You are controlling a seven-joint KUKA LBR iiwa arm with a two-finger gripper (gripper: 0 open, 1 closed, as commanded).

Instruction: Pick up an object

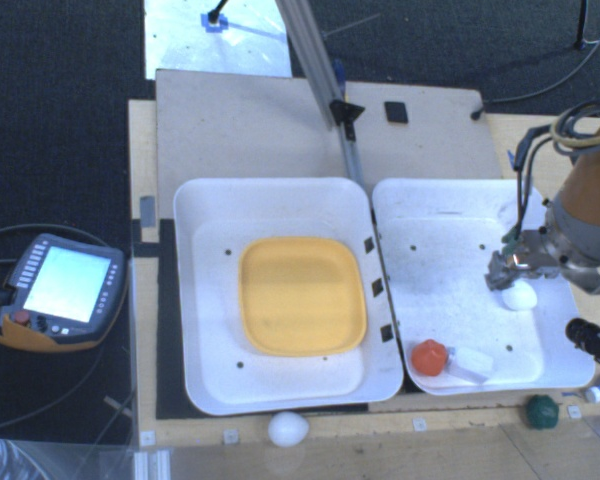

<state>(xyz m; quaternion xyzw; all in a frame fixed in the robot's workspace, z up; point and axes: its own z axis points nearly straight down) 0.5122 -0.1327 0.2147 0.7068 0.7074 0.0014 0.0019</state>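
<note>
The arm [590, 203] comes in from the right, grey with its orange band showing above the wrist, and reaches down into the right bin [450, 268]. Its gripper [512, 271] sits low over the bin floor toward the right side, and a small white egg-shaped object [520, 296] lies just beneath and beside it, touching or nearly touching the metal tip. From where I stand I cannot tell whether the jaws are released or clenched, nor whether the white object is between them; it looks to be resting on the bin floor. Near the front edge of the same bin lies an orange-red round object [430, 357], and just beside it, to its right, a pale translucent piece [470, 364]. The left bin [205, 298] holds a yellow square plate [303, 295], lying flat around its middle. Out on the counter [250, 118], in front of the left bin, sits another white egg [288, 429], and in front of the right bin's corner a dark green ball [542, 411]. Off to the far left, well apart from the bins, a handheld control pendant [60, 290] with a bright screen rests on the dark floor.
</note>
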